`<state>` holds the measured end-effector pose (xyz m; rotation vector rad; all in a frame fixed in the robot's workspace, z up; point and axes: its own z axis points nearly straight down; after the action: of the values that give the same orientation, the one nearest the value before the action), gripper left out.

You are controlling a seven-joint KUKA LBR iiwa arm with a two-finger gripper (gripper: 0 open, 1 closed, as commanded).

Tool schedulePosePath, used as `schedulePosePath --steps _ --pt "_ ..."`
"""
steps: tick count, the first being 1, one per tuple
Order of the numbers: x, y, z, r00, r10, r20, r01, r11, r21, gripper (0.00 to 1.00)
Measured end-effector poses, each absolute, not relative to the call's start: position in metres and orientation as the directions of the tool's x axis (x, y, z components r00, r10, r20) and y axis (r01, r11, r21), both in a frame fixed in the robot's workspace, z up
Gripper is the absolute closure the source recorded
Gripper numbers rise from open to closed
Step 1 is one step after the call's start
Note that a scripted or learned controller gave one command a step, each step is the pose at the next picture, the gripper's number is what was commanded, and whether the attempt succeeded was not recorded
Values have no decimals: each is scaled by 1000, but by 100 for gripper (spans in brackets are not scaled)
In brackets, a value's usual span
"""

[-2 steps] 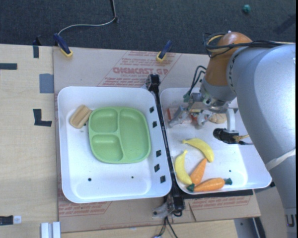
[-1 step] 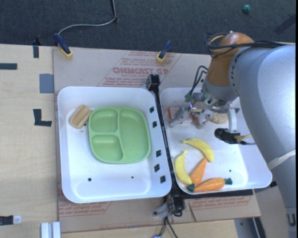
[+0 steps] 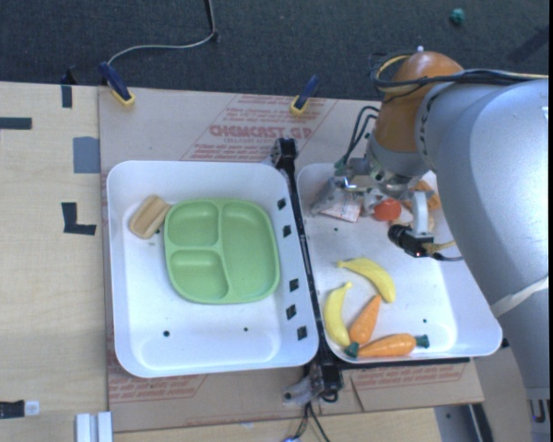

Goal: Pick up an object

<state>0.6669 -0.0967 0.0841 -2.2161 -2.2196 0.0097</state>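
Yellow bananas (image 3: pixel 370 277), two, and two carrots (image 3: pixel 387 345) lie in the right bin (image 3: pixel 461 325); one green tray (image 3: pixel 221 250), one tan piece (image 3: pixel 148 216) left. Gripper (image 3: pixel 355 190): grip unclear.

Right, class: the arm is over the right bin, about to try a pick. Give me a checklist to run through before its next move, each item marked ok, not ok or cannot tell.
1. Gripper over the right bin: ok, at its far end.
2. Holding something: cannot tell; the wrist hides it.
3. Target near it: ok, a red piece lies beside it.
4. Spare targets: ok, two bananas and two carrots lie in the near end.
5. Left bin untouched: ok, green tray and tan piece lie inside.
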Motion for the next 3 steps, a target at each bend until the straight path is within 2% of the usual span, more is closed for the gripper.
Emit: schedulePosePath --steps 3 --pt "668 -103 85 -1 1000 -2 1000 1 -3 0"
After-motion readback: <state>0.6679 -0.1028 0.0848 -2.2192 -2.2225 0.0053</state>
